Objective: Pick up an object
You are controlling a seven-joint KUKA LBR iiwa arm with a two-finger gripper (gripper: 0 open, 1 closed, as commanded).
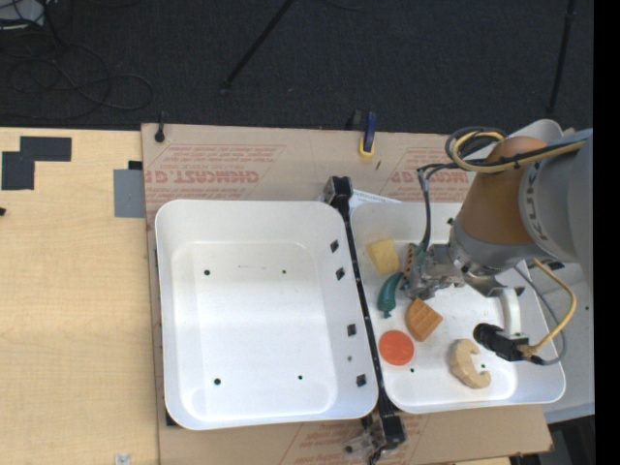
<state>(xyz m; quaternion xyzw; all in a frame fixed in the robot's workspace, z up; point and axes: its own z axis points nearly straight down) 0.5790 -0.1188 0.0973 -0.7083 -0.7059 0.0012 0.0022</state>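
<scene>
Lying just below the pincer (pixel 422 281), an orange block (pixel 423 319).

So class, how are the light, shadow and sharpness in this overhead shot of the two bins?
Camera view: even, soft light; the left bin reads bright white without harsh glare; faint shadows under the arm; the gripper and teal object look slightly soft; dark floor behind.

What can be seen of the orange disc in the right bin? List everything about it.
The orange disc is a small, flat, round piece in plain red-orange with a matte, plastic-like look. It lies flat on the floor of the right bin, near its left wall and toward the front. A tan waffle-patterned block sits just up and right of it, close by; whether they touch is unclear. The claw is farther back, not touching it.
</scene>
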